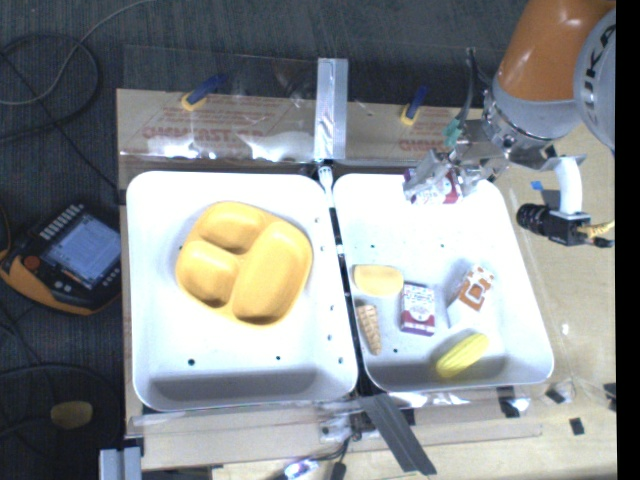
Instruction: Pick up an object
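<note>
My gripper (443,180) hangs over the far edge of the right bin (520,298), under the orange-banded wrist (545,38). A small crumpled white and pink packet (428,187) sits between its fingers, lifted off the bin floor. Lower in the right bin lie a pale yellow round piece (378,280), a ridged tan stick (368,328), a red packet (417,308), an orange and white box (476,288) and a yellow oblong toy (460,353). A large yellow lumpy object (243,260) takes up the middle of the left bin (150,358).
A metal divider post (331,108) stands behind the seam between the bins. A black cylinder on a white bracket (555,218) juts out just right of the right bin. A handheld pendant (70,258) lies on the floor at the left.
</note>
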You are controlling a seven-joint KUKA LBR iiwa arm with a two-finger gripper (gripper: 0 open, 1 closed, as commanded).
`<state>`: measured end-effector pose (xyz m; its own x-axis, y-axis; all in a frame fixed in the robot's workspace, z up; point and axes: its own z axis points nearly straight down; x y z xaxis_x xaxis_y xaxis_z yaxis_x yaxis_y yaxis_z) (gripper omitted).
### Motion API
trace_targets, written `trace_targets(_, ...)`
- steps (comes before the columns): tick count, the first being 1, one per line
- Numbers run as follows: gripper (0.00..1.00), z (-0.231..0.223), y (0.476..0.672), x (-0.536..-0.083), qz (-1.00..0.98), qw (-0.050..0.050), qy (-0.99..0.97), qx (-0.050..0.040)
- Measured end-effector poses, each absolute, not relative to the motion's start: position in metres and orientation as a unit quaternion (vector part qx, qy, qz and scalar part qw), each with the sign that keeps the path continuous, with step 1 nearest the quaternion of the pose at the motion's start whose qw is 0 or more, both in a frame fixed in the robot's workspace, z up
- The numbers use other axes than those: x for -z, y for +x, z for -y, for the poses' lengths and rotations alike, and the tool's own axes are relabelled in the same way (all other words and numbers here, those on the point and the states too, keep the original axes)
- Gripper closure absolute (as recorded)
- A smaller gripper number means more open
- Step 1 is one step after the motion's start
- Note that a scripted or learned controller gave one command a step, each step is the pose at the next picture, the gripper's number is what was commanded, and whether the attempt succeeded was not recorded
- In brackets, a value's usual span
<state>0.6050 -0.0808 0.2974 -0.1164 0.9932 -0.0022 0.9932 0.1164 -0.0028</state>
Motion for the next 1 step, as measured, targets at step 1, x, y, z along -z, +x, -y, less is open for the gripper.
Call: trace_targets(1, 1.00, 0.0477, 0.5805, -0.2122, 0.776, 0.001, -0.631, -0.0017)
